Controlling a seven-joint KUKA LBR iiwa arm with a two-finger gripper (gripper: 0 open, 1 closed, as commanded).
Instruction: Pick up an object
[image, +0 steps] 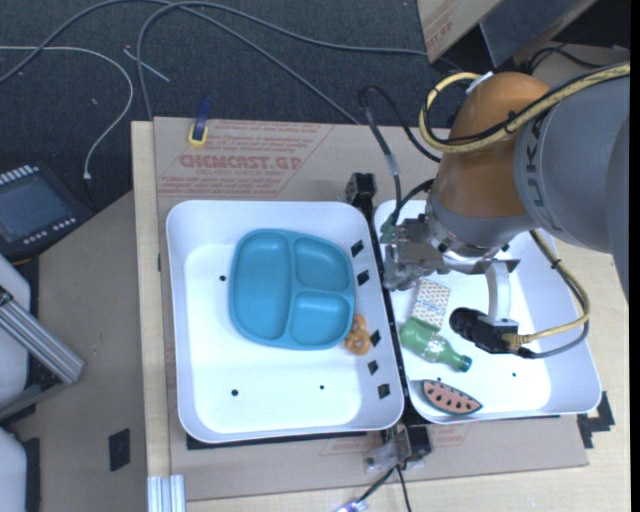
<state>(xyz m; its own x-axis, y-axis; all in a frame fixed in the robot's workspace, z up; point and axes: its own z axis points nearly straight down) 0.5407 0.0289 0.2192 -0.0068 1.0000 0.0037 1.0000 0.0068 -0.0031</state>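
Tool (415, 262) is hanging low over the right bin (560, 395), its wrist hiding the tips, so I am not telling open from closed. I am eyeing the green bottle (433, 343) just beside it: probably light, stiff, slick, best pinched across its body

A cardboard-covered bench (250, 150) bears two white bins (200, 400) side by side.

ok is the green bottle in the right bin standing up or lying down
Lying down. The green bottle rests on its side on the right bin floor, cap end pointing toward the watermelon slice.
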